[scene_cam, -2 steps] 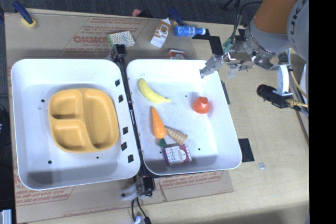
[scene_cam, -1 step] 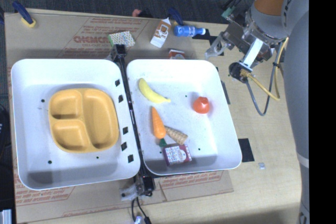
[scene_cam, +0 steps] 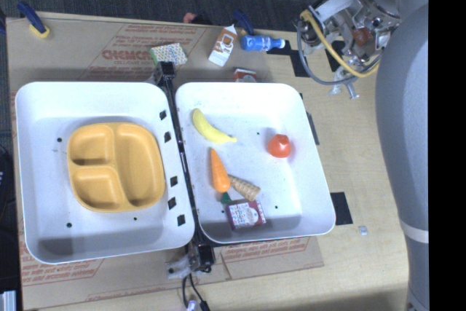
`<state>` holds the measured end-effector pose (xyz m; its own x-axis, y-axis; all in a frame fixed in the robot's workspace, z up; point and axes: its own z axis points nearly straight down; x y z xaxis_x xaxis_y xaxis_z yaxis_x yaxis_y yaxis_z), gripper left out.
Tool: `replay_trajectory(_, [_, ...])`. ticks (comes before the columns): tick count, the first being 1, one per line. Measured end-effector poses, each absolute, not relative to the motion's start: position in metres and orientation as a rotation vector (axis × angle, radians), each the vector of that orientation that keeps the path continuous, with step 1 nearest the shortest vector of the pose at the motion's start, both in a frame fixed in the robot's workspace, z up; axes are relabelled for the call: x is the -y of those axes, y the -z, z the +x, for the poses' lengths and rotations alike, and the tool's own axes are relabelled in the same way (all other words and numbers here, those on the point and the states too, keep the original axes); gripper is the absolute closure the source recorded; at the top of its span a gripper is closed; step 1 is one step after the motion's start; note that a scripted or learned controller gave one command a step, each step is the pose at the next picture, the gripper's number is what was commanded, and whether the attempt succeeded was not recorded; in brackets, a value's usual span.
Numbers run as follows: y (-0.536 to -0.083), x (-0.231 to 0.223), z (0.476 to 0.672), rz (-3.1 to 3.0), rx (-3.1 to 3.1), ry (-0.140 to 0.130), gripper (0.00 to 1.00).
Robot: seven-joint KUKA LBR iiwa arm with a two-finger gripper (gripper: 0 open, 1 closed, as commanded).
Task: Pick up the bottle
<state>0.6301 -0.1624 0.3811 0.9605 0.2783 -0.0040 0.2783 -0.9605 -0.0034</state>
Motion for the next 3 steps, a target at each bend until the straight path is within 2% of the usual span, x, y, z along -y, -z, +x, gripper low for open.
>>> replay_trajectory(1, [-0.467, 0.111, 0.643, -3.123, 0.325, -0.004, 0.0])
replay_trajectory(2, [-0.532, 0.085, 0.632, -3.124, 0.323, -0.004, 0.0])
replay_trajectory(3, [-0.504, 0.089, 0.651, -3.122, 0.339, -0.009, 0.0])
